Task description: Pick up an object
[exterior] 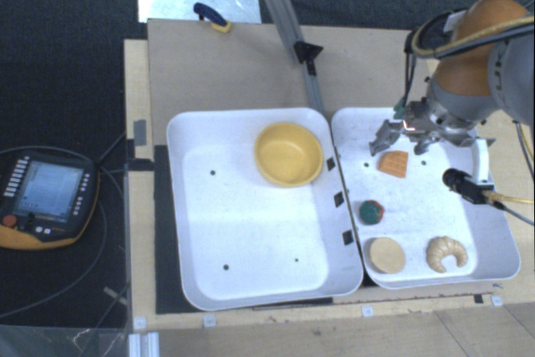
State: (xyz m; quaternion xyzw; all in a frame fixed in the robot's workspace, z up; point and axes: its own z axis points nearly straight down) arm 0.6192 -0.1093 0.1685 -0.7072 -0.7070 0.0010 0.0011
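Camera view: gripper [402,140] hovers over right bin [501,259], fingers spread wide above orange block [394,163], nothing held; wrist hides bin's far corner.

My arm [493,54] ran off the right edge, and my wrist hid the bin's [501,263] far corner.

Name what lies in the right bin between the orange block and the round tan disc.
In the camera view, a small green and red ball lies between the orange block and the round tan disc.
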